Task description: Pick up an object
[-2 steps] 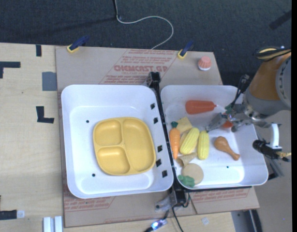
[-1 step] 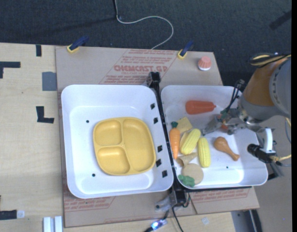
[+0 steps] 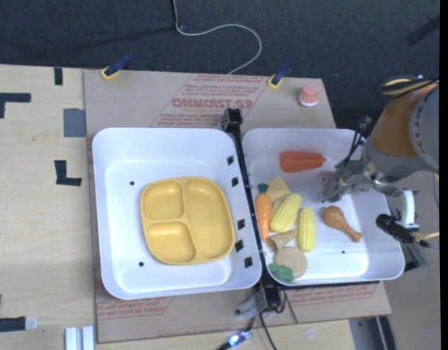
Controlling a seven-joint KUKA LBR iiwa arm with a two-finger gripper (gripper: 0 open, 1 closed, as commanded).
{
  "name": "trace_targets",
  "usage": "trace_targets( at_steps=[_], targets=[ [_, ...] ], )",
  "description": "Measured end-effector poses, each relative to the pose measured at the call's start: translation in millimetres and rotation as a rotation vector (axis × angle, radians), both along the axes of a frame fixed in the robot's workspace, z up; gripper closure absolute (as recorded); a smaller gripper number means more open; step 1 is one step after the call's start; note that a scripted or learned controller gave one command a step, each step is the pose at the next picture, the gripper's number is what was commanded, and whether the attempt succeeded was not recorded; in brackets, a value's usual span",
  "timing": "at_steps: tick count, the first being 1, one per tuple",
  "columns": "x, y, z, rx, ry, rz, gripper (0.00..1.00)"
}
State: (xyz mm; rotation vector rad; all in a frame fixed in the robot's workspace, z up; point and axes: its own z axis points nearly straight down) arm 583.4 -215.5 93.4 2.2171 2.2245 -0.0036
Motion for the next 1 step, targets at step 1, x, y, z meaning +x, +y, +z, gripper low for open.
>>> trace_targets(
  at_steps=[1],
  targets=[
    [7.9, 6.4, 45.8, 0.002, -0.002, -0.001, 1.00]
  ],
)
